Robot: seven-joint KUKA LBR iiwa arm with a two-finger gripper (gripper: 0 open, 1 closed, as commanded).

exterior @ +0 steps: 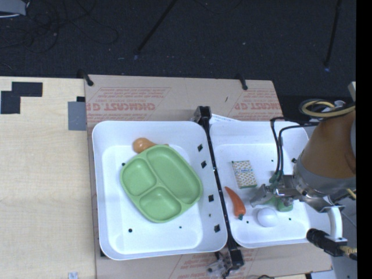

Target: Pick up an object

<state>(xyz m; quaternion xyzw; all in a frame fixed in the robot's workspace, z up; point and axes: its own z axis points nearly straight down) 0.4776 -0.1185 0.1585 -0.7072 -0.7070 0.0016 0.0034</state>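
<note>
In the right bin (256,138) lie an orange-red carrot-shaped piece (235,201), a small patterned packet (244,173) and a white egg-like ball (267,217). My gripper (272,196) hangs low over the right bin's near right part, just above the white ball and right of the carrot piece. A green bit shows at its fingers, beside the ball. The orange-banded wrist (328,150) covers the bin's right side.
The left bin (110,156) holds a green divided plate (161,182) with a small orange item (142,145) at its far edge. A black clip rail (212,179) separates the bins. Cardboard lies under both, with the wooden bench to the left.
</note>
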